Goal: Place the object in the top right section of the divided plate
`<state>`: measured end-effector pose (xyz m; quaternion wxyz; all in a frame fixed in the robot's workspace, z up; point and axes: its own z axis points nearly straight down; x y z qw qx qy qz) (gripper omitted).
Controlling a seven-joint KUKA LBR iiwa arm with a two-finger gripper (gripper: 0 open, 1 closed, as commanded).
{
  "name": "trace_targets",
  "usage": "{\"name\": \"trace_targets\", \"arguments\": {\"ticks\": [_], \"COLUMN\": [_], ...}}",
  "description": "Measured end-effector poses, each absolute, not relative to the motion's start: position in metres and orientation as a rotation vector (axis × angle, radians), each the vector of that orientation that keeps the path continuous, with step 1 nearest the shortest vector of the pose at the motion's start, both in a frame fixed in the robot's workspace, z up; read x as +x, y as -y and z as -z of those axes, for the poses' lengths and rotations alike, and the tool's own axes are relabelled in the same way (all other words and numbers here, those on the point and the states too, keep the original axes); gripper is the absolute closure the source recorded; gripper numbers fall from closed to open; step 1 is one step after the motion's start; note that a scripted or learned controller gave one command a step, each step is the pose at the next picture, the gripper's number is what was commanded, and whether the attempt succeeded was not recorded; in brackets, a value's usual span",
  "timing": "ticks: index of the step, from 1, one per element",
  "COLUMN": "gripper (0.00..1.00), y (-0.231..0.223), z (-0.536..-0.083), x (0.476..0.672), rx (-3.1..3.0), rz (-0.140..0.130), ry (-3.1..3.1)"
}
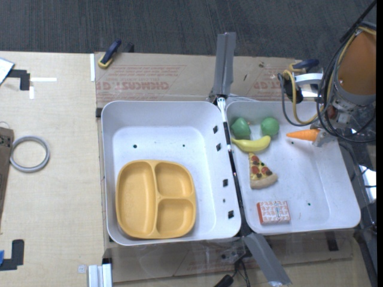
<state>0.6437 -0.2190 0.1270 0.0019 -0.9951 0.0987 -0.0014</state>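
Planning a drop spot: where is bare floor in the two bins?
Left bin: bare strip above the yellow plate. Right bin: bare right of the pizza slice and box. Crowded around peppers, banana, carrot.

Dark grey carpet floor [149,11] runs along the far side. The pale wooden worktop [54,220] carries a tape roll [29,153] near its left edge, and brown cardboard [161,79] lines its far edge.

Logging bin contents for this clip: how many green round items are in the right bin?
2: one green ball near the bin's top left corner, the other just right of it, both above the banana. None seems hidden.
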Motion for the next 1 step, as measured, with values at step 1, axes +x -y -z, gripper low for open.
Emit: {"name": "trace_targets", "arguments": {"ticks": [1], "gripper": [1.00], "y": [0.2147], "z": [-0.1362], "x": [0.6451], "rx": [-3.119], "rz": [0.006], "ry": [-0.302]}}
